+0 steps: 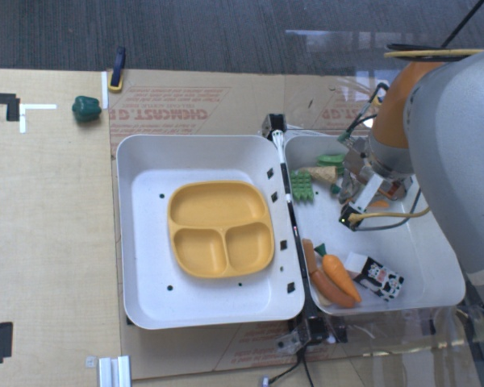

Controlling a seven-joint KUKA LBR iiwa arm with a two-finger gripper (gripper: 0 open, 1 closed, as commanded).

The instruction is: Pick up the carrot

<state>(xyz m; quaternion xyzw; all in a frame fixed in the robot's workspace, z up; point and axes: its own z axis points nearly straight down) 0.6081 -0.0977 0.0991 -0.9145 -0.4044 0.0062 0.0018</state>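
Observation:
The carrot (pixel 340 279), orange with a small green top, lies at the near left of the right bin (pixel 419 252), next to the bin's left wall. My gripper (pixel 353 200) hangs over the far half of that bin, well beyond the carrot and apart from it. The grey arm with its orange band (pixel 403 107) covers the bin's far right corner.
A brown sausage-like piece (pixel 309 255) lies against the carrot, and a black and white carton (pixel 378 277) sits to its right. Green toy foods (pixel 302 185) lie at the bin's far left. The left bin (pixel 137 240) holds a yellow divided plate (pixel 222 228).

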